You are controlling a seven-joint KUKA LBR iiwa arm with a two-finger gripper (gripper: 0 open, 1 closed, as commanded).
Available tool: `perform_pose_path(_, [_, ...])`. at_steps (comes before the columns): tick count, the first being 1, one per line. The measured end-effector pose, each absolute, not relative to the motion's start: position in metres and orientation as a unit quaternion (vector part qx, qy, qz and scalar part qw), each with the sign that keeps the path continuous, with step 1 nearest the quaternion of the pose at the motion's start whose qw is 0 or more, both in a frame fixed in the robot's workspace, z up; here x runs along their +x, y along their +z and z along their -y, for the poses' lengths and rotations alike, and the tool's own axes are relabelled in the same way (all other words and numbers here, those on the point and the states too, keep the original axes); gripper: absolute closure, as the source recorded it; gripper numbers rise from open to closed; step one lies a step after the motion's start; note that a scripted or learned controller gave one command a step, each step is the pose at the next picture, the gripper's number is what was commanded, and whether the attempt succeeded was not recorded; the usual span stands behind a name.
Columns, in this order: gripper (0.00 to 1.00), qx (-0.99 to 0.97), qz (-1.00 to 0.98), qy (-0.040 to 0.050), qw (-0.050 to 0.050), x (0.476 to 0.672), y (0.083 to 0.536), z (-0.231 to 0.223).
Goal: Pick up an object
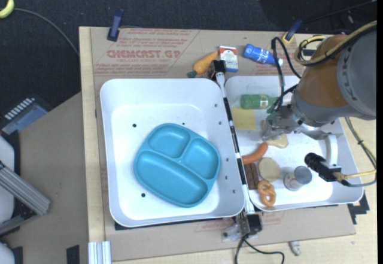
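A: Jaws parted or clenched?
B: Cannot tell; buried under the wrist of the gripper, over the right bin.
A: Anything to pick nearby?
B: Just on the near side of the jaws, perhaps touching, a pale lump. Just left, a yellow block; up-left, a green bottle. Lower left, an orange sausage, then a tan disc, a brown slab, a pretzel. Lower right, a grey cup.
A: Anything in the way?
B: Closely packed on the left side. Far left, in the left bin, a blue divided plate.
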State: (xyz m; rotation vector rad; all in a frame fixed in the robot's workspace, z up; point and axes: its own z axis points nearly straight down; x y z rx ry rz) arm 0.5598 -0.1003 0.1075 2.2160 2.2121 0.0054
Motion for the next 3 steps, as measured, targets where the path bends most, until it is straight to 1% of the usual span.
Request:
perform_pose_path(1, [0.0, 0.708, -0.706, 0.0017, 0.005, 0.56, 0.107, 0.1])
perform_pose_path(2, [0.0, 0.707, -0.707, 0.0005, 0.001, 0.563, 0.087, 0.099])
perform_pose_path(3, [1.0, 0.708, -0.707, 0.0019, 0.006, 0.565, 0.098, 0.101])
